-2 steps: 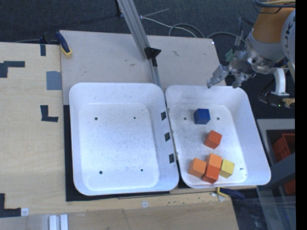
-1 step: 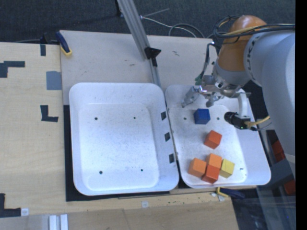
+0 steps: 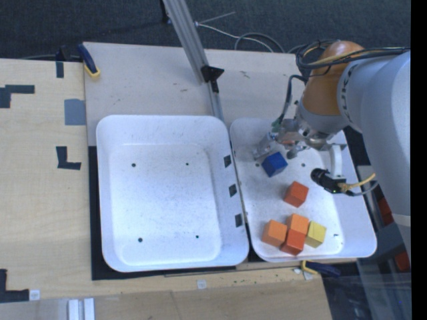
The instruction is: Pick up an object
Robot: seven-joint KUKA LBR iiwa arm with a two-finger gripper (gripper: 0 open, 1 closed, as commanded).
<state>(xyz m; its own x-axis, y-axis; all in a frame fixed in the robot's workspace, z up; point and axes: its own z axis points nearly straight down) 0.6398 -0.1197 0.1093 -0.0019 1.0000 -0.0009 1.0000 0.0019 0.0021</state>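
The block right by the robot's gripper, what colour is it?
Blue. The block shows best in the camera view, in the right bin.

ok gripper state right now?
Gripper: over the right bin, at the blue cube; cannot tell if it is gripped.

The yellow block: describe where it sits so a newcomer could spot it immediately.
Look in the right-hand bin, at its near corner. A cluster of blocks lies there, and the yellow block is at the cluster's right end, touching an orange block. It is the one yellow piece among orange ones.
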